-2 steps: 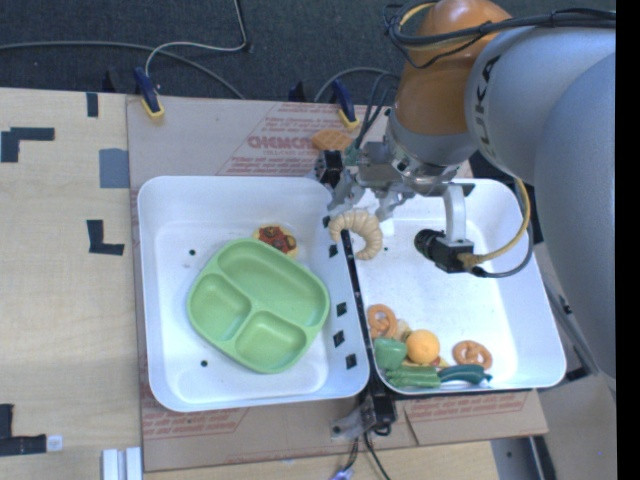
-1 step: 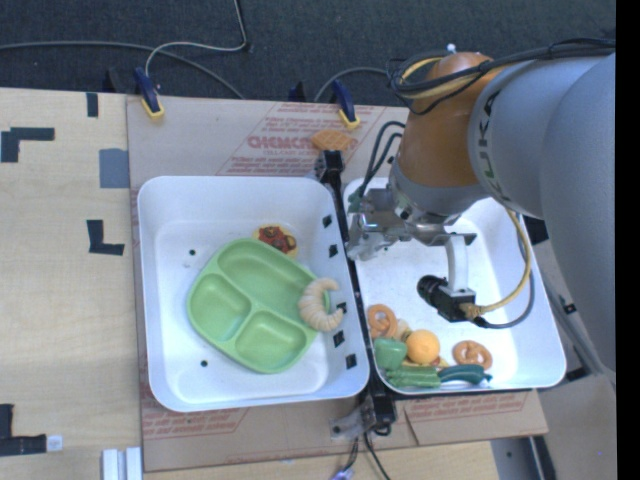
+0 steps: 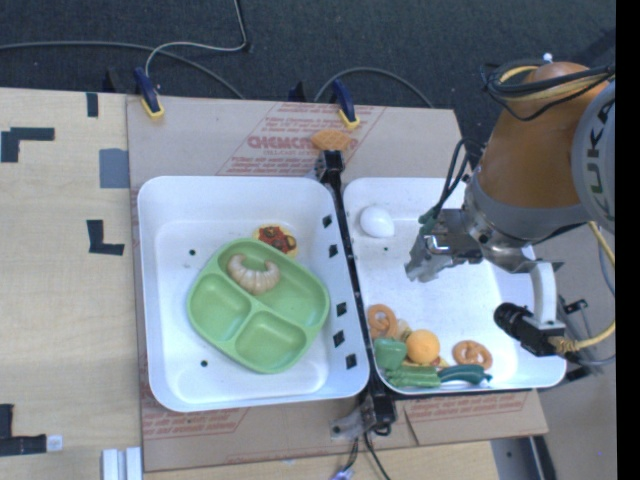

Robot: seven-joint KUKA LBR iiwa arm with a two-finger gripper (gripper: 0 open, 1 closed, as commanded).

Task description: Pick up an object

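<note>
My gripper (image 3: 424,264) hangs over the middle of the right bin (image 3: 440,298), reaching in from the right; nothing shows between its fingers. A white egg-shaped object (image 3: 377,221) lies up and left of it near the bin's back. Toward the bin's front lie a pretzel (image 3: 383,321), an orange ball (image 3: 424,346), a second pretzel (image 3: 471,352) and a green vegetable-like piece (image 3: 420,373). In the left bin (image 3: 170,268) a green divided plate (image 3: 262,308) holds a pale curled pastry (image 3: 254,272), and a small red and yellow item (image 3: 277,236) lies behind the plate.
A black divider with clips (image 3: 342,268) runs between the two bins. Orange and blue clamps (image 3: 340,118) hold the cardboard sheet at the back. A black fitting on the arm (image 3: 525,328) overhangs the right bin's right side.
</note>
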